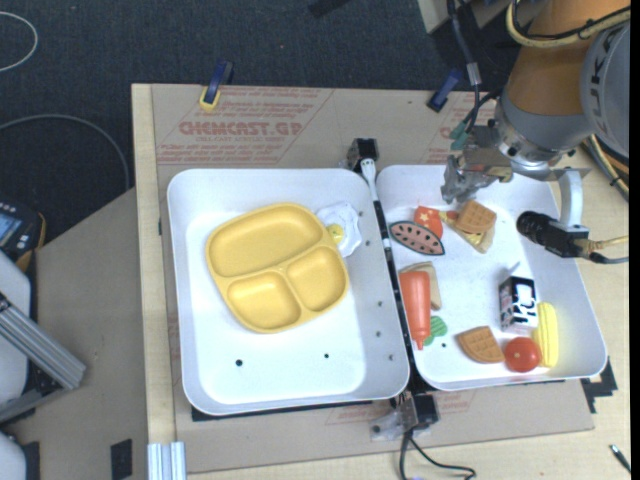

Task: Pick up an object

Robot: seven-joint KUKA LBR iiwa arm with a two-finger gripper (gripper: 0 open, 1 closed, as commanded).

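Note:
My gripper (458,190) hangs over the far part of the right bin (590,318), just above and left of a tan sandwich piece (476,224). A red strawberry-like piece (428,217) and a dark watermelon slice (414,235) lie just left of it. Further forward lie an orange carrot (417,304), a black-and-white carton (517,303), a brown cookie (480,344), a red tomato (521,354) and a yellow corn cob (548,332). I see nothing held in the gripper.
The left bin (190,298) holds a yellow divided plate (275,266) and a fried-egg toy (338,226) at its far right. A black cylinder (545,231) on the arm's side juts over the right bin. Clamps sit at the bins' shared edge.

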